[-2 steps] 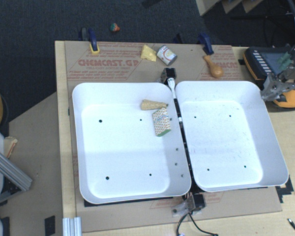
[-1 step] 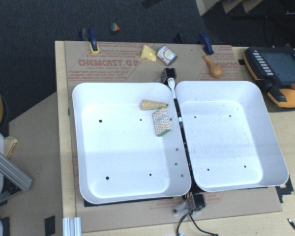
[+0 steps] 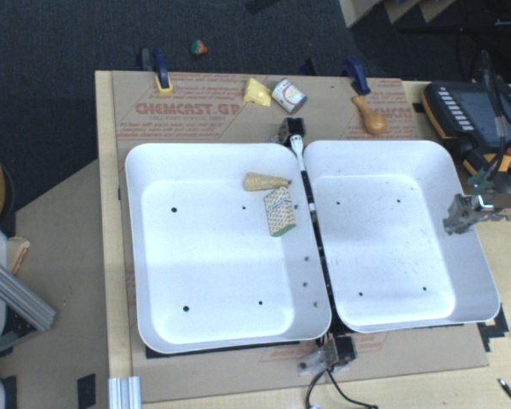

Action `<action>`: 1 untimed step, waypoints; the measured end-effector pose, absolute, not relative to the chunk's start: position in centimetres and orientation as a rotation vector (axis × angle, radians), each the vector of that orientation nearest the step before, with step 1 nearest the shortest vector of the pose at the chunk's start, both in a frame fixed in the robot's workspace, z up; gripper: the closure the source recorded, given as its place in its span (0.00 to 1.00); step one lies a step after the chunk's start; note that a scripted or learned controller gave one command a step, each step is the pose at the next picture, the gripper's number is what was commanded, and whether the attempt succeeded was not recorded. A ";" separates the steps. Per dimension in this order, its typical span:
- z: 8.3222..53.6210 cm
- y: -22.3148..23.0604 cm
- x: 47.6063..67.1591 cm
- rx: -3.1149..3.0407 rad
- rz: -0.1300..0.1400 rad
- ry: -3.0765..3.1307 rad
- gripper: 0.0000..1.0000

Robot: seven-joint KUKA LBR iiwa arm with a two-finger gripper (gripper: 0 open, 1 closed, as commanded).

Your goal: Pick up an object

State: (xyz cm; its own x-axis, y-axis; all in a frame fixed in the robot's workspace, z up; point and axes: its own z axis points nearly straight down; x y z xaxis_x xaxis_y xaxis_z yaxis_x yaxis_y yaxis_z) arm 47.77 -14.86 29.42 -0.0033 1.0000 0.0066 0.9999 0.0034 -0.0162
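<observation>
We find the fingers [image 3: 458,214] at the right bin's [image 3: 392,164] outer rim; we cannot tell their state. Far across from them, a patterned packet [image 3: 279,210] and tan cone [image 3: 265,181] lie in the left bin [image 3: 213,313].

Left bin [image 3: 153,254] holds a tan roll [image 3: 265,181] (touching a patterned packet [image 3: 279,210]).

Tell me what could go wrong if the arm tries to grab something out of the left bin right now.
The tan cone-shaped piece and the green-patterned packet lie touching, so a grasp on one may nudge or drag the other. Both sit close to the left bin's right wall, which could block a finger. The hand is at the far edge of the right bin, so it has a long reach across.
</observation>
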 end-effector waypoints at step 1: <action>45.5 -10.6 48.1 -2.226 -0.021 -2.241 1.00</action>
State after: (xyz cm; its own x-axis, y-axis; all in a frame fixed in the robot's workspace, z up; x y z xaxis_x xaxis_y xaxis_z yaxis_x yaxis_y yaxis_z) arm 48.09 -10.62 45.52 -0.0066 1.0000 -0.0027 0.9998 0.0067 0.0212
